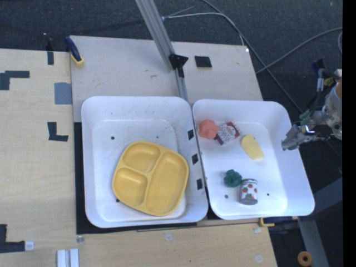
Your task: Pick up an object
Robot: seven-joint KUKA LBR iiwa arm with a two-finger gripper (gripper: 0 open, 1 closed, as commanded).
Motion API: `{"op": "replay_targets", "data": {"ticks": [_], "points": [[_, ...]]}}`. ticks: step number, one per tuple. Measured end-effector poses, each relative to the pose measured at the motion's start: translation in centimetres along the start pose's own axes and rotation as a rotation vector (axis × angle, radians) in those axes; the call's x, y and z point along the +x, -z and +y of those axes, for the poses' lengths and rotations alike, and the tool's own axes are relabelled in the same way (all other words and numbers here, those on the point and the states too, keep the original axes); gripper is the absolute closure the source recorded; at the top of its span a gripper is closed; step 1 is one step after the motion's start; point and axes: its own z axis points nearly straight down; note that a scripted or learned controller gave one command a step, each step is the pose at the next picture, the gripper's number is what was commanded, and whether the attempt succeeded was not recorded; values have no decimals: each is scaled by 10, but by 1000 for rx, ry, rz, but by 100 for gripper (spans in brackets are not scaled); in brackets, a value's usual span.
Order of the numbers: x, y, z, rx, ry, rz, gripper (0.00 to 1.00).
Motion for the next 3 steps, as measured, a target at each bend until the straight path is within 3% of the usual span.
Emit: {"op": "replay_targets", "data": {"ticks": [3], "points": [[156,-17,56,7,5,4,100]]}}
